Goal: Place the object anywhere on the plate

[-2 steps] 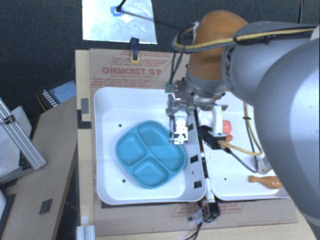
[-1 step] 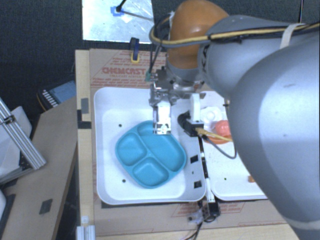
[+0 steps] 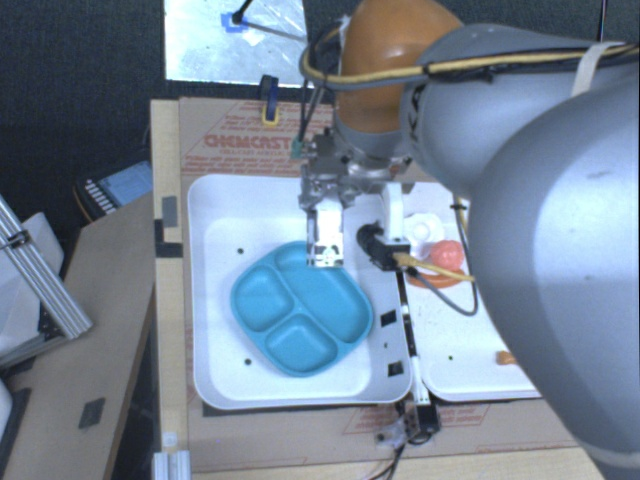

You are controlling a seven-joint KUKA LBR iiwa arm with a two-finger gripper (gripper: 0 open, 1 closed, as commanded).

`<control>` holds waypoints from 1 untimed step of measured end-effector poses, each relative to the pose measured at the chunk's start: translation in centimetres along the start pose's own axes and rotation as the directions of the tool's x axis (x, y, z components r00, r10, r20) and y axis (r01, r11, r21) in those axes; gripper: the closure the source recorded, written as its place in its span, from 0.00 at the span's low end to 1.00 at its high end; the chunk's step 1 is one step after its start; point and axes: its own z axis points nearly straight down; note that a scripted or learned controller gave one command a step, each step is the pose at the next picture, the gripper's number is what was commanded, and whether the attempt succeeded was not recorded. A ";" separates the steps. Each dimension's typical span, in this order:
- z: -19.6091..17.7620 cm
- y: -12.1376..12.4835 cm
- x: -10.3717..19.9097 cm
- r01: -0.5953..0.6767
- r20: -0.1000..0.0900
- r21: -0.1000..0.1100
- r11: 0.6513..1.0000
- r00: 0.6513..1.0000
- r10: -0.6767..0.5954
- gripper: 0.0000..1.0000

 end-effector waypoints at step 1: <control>0.1 0.0 0.0 0.000 0.001 0.001 1.000 1.000 0.000 0.00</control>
